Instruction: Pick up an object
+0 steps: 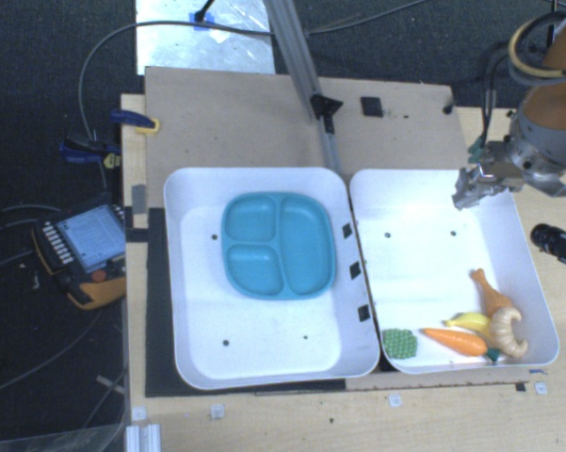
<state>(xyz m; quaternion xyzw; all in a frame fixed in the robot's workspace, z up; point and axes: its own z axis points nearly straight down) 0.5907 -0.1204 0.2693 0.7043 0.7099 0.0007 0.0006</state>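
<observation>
We log a grey metal two-finger gripper (471,192), finger state unreadable to us, above the right white plastic bin's (424,252) far rim; orange plastic carrot (455,341) lies at its near edge.

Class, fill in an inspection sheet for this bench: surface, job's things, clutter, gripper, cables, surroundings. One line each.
Surface: brown bench board bearing a left bin and a right bin, both white.
Job's things: carrot, banana, green lump, drumstick-like toy and tan curled piece, clustered at the right bin's near edge.
Clutter: blue divided plate in the left bin.
Gripper: gripper over the right bin's far right corner, apart from the toys.
Cables: black cables on the floor.
Surroundings: dark carpet, handheld pendant at left.
</observation>
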